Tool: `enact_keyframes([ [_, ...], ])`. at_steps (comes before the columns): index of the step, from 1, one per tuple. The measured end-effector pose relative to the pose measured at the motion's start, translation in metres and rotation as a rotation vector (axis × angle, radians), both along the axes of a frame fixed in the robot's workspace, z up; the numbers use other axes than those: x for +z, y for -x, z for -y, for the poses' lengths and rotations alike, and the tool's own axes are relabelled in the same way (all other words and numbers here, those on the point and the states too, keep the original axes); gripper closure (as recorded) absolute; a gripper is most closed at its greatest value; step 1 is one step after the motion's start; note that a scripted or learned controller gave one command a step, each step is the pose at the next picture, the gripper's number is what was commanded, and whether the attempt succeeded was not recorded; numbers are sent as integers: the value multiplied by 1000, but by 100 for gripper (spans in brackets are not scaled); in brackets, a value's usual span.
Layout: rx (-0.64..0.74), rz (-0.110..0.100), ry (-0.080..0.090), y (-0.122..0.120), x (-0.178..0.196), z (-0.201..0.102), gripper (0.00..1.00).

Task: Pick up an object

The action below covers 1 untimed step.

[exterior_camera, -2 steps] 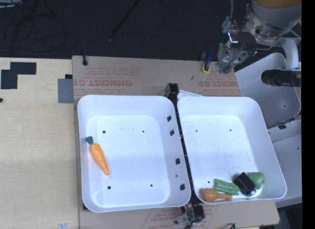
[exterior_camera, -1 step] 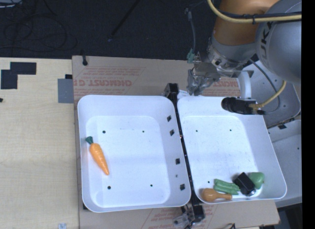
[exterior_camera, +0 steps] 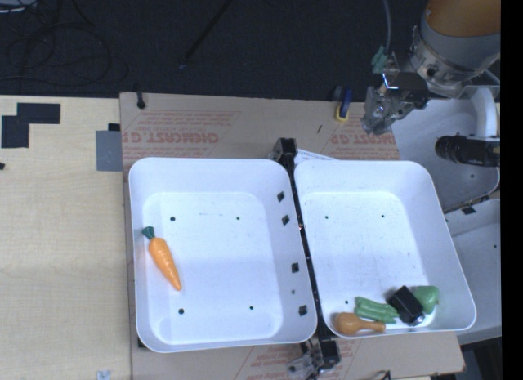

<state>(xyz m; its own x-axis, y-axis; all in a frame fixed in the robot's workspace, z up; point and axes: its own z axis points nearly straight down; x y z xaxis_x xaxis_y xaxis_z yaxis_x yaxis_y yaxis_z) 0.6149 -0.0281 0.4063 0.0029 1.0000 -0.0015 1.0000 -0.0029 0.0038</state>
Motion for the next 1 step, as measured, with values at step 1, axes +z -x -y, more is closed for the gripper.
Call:
enact_keyframes([
  [1,5,-18,-2,-15,-130,-30,100],
])
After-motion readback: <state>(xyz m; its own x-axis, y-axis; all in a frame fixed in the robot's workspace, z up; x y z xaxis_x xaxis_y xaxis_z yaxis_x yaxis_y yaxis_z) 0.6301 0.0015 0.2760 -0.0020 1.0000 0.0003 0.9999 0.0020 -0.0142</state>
